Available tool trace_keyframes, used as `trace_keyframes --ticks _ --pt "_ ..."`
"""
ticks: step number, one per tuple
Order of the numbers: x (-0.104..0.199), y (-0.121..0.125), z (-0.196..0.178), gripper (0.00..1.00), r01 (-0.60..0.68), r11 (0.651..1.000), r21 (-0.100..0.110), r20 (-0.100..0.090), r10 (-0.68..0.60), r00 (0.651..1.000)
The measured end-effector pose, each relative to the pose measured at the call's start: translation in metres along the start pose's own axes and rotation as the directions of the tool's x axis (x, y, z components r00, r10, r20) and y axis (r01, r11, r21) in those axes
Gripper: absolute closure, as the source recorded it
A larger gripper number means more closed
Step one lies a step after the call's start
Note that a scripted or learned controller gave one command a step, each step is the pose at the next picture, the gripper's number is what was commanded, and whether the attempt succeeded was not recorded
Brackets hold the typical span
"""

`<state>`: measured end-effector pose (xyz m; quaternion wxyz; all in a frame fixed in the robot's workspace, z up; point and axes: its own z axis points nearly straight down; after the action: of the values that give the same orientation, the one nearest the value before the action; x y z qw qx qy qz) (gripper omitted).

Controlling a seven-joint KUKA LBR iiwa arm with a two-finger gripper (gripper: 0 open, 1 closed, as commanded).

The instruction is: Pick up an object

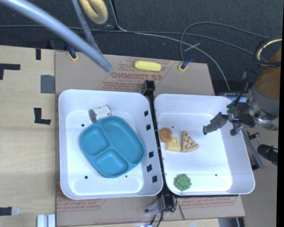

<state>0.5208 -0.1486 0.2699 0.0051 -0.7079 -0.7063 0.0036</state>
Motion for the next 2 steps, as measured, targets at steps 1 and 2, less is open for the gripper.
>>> trace_keyframes --ticks 1,2 --pt "0.0 0.002 -0.006 0.0 0.003 1.0 -0.011 0.002 -0.003 1.0" --pt "0.001 0.009 0.056 0.0 0.003 1.0 -0.005 0.001 -0.003 1.0"
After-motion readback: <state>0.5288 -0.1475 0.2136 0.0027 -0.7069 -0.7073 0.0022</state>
